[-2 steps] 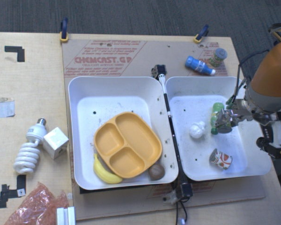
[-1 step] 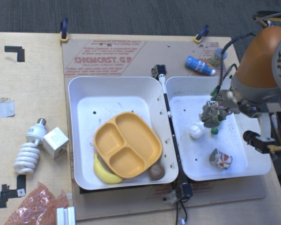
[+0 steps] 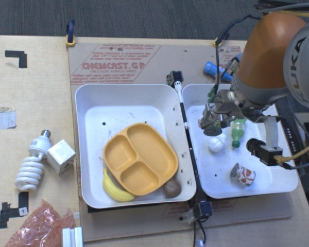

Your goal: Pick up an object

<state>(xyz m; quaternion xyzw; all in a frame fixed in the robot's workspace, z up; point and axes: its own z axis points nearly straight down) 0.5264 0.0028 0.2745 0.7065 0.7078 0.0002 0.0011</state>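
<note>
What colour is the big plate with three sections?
The divided plate is yellow-orange, seen in the camera view.

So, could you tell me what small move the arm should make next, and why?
Probably a short, straight descent: the gripper hovers in the right bin just above the small white object, beside the green bottle, and nothing shows between its fingers.

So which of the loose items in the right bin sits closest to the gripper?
The white ball, just below the gripper. The green bottle stands further right, and the red-and-white crushed can lies nearer the bin's lower edge.
</note>
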